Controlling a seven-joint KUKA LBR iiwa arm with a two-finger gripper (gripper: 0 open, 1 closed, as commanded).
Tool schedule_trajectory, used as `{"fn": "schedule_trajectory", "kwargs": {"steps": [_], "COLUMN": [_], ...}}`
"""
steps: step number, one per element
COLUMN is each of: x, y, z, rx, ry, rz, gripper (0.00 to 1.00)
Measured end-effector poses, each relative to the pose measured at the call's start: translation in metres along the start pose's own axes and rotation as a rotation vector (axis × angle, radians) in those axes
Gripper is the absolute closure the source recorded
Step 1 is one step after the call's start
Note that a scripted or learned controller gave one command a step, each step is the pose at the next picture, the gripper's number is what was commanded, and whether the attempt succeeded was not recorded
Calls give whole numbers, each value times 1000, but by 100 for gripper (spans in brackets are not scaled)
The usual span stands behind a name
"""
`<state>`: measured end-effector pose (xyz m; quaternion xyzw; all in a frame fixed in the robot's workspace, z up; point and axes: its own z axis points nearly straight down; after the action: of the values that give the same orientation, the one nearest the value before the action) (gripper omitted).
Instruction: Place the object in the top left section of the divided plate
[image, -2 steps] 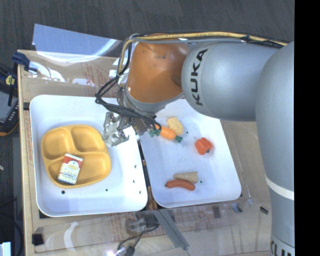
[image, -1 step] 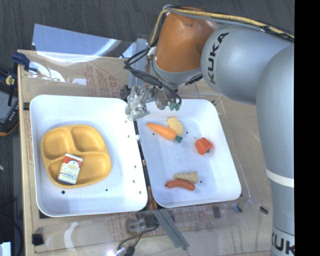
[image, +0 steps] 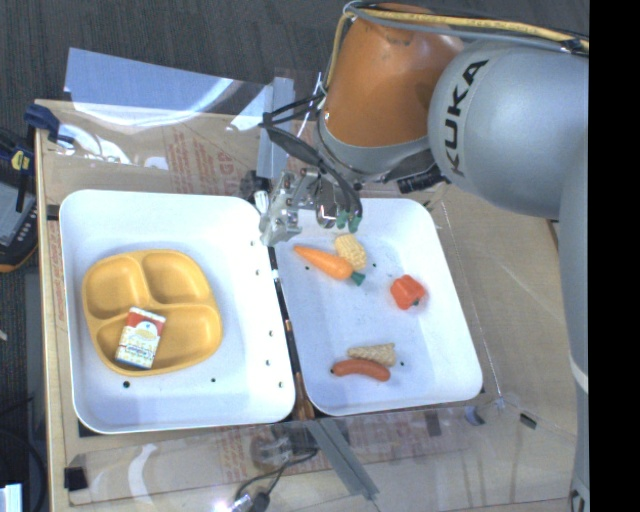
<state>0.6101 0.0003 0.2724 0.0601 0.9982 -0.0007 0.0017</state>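
A yellow divided plate (image: 150, 283) lies in the left bin (image: 75, 215), with a small red and white carton (image: 140, 337) in its large bottom section. Both top sections look bare. My gripper (image: 282, 222) hangs over the top left corner of the right bin (image: 440, 250), just above and left of an orange carrot (image: 323, 261). Beside the carrot lies a yellow corn cob (image: 350, 249). Nothing is visibly held.
The right bin also holds a red pepper piece (image: 406, 291), a waffle piece (image: 373, 353) and a sausage (image: 361, 370). The big grey and orange arm (image: 420, 80) covers the bench's back right. Black gear (image: 14, 215) sits at the left edge.
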Motion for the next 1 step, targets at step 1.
{"fn": "schedule_trajectory", "kwargs": {"steps": [1], "x": [53], "y": [67], "z": [-52], "rx": [0], "ry": [-1], "rz": [27], "gripper": [100]}}
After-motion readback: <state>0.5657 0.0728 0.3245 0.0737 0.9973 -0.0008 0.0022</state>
